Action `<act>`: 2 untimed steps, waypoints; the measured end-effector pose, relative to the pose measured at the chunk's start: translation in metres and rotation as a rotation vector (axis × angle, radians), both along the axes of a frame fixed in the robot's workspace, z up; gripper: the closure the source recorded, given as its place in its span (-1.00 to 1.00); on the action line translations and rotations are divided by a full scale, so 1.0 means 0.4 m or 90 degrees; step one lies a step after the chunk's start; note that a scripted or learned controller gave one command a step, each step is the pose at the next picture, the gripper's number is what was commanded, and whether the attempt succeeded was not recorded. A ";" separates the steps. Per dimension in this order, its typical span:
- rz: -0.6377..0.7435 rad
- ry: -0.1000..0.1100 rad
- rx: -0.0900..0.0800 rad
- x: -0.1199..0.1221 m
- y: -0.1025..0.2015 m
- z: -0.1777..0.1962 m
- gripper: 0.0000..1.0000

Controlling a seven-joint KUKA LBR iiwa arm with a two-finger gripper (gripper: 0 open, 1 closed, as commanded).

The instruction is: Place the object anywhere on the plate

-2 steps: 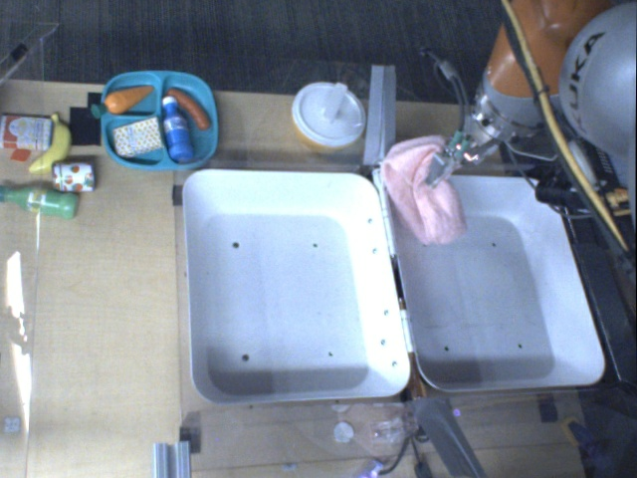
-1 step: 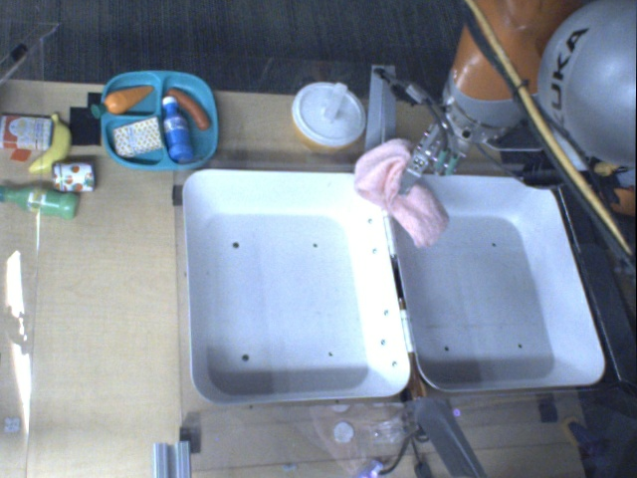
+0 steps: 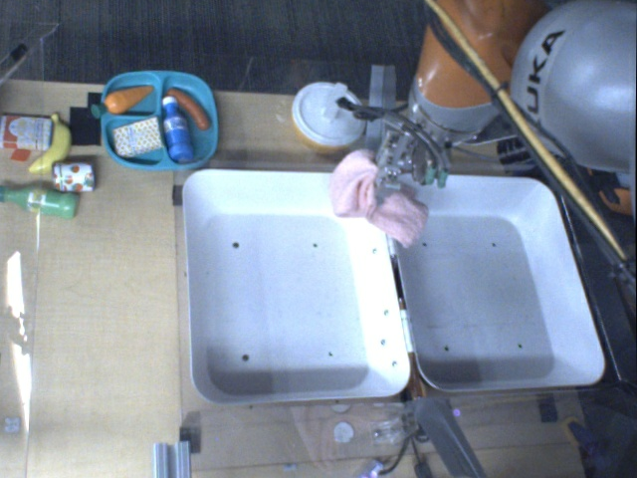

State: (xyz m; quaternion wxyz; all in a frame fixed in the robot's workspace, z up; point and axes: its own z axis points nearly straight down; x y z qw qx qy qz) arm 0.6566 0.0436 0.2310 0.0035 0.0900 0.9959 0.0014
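A pink cloth (image 3: 375,200) hangs bunched from my gripper (image 3: 398,172), which is shut on its upper part. Cloth and gripper are in the air over the seam between the two bins, near their far rims. The divided blue plate (image 3: 203,99) sits on the bench at the far left, well away from the gripper; it carries a carrot, a sausage, a blue bottle and a white patterned item.
The left white bin (image 3: 214,366) and the right white bin (image 3: 572,361) lie side by side. A white lidded cup (image 3: 320,115) stands behind the bins, just left of the gripper. A banana, a small can and a green bottle lie at the bench's far left.
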 end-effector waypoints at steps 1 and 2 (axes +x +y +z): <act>0.116 -0.001 0.000 -0.027 0.122 -0.021 1.00; 0.118 0.000 0.000 -0.053 0.249 -0.038 1.00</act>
